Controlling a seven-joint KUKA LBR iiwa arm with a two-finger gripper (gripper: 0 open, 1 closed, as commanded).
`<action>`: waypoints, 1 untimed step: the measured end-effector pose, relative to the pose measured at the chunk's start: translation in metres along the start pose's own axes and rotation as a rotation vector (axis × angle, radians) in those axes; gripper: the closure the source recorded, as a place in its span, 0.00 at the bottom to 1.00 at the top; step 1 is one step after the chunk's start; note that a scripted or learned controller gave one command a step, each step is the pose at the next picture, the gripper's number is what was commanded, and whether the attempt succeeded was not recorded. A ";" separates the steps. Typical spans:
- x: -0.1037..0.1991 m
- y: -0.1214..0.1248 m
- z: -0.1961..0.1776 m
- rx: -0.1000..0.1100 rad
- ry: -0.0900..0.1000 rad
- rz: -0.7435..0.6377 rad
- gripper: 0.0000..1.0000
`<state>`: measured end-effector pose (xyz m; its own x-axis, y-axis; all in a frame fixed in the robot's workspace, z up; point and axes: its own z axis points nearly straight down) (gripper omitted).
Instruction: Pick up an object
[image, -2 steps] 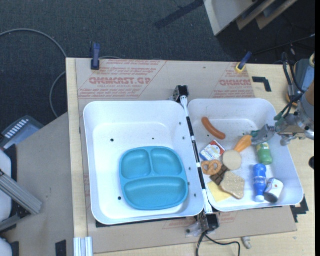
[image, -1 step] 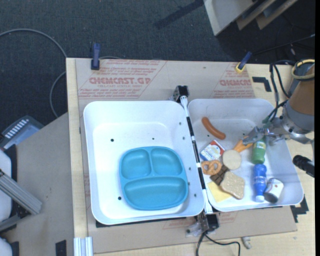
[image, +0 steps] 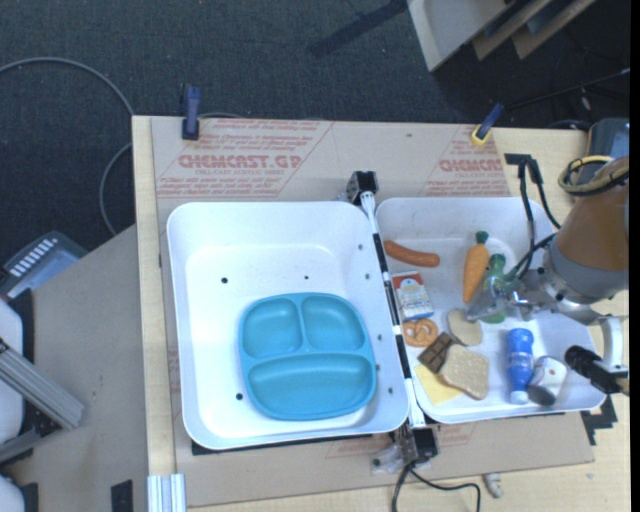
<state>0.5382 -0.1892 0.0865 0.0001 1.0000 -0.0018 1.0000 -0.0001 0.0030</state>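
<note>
The right bin holds several play-food pieces. A red sausage lies at its back left and an orange carrot stands near the middle. A small red-and-white carton, a pretzel, a brown chocolate piece, a yellow cheese slice and a bread slice lie along the left and front. A blue bottle lies at the front right. My gripper hangs low just right of the carrot, over a pale round piece.
The left bin holds a blue divided plate. A small white and grey object sits in the right bin's front right corner. The grey arm with its orange band crosses the right bin's right rim. Cables run along that rim.
</note>
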 end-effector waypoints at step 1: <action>0.070 0.050 0.001 0.000 0.000 0.000 0.00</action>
<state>0.5882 -0.1187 0.0852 -0.0001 1.0000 -0.0017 1.0000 0.0001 0.0030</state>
